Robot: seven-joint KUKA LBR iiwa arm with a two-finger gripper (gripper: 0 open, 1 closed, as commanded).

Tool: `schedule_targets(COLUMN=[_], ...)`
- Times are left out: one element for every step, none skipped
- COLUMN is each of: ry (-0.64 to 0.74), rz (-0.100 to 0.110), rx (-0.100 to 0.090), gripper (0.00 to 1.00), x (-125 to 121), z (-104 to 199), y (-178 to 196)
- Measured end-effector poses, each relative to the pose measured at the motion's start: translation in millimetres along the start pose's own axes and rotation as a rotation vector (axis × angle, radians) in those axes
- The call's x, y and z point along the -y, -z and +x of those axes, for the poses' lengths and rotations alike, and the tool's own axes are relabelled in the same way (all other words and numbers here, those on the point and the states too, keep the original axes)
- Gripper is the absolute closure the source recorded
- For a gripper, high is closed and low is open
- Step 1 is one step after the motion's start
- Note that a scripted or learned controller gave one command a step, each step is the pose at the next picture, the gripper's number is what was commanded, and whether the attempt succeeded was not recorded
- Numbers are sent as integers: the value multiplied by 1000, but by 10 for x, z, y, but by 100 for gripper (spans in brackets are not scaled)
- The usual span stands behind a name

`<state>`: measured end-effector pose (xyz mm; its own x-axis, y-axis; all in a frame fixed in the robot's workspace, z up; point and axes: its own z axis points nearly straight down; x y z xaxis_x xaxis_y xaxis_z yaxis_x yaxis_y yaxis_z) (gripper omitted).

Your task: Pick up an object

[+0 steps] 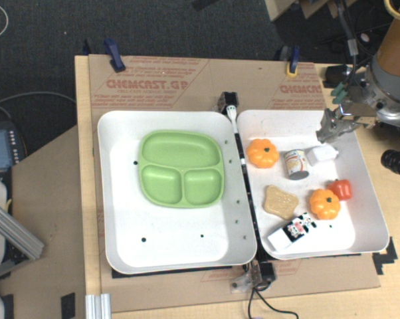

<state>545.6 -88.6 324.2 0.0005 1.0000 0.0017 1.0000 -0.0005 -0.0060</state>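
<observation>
The gripper hangs over the far right corner of the right bin, its fingers pointing down and toward the bin floor. I cannot tell from this slant whether they stand apart or together; nothing is visibly between them, so no object is held.

Just below and beside the fingertips lies a small white block, the nearest candidate. A little further out from them, toward the bin's middle, a small can lies on its side, and beyond it sits a small orange pumpkin. Well away from the fingers, toward the near edge, are a second orange pumpkin touching a red pepper-like toy, a slice of toast, and a black-and-white carton. The left bin carries a green divided plate, far from the fingers.

The step in hand looks like the approach, before any grasp. The next move probably calls for centring over one object, most readily the white block, then descending until the fingers straddle it. The bin wall close by leaves little room on that side.
</observation>
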Motion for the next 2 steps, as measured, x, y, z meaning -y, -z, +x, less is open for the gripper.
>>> schedule_targets(ry=[8, 4], rz=[-17, -24], rx=[1, 2], gripper=[100, 100], x=[261, 144], z=[656, 783], y=[1017, 2187])
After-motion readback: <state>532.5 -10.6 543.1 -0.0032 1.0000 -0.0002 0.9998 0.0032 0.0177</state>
